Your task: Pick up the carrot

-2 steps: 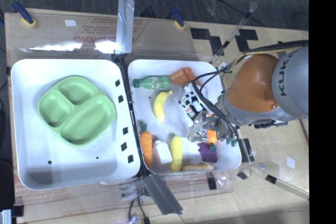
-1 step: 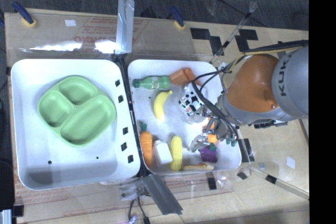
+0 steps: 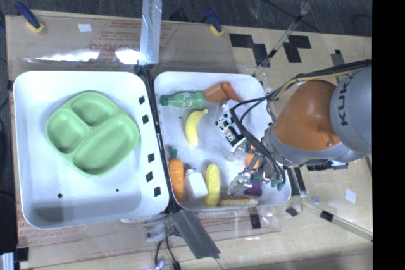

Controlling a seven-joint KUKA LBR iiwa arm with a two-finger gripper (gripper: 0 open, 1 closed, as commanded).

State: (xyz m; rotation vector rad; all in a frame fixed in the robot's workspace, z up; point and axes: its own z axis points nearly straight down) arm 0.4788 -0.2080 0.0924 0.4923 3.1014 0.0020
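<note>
The carrot (image 3: 176,179), orange with a small green top, lies along the left wall of the right bin (image 3: 209,80), near its front corner. My gripper (image 3: 245,179) is low over the front right part of the same bin, about a hand's width to the right of the carrot and apart from it. A small purple thing (image 3: 254,187) sits right under the gripper, partly hidden by it.
Right of the carrot lie a white block (image 3: 196,184) and a yellow corn cob (image 3: 212,184). A banana (image 3: 193,126), a green bottle (image 3: 183,99) and an orange item (image 3: 221,92) lie farther back. The left bin (image 3: 25,136) holds a green divided plate (image 3: 93,133).
</note>
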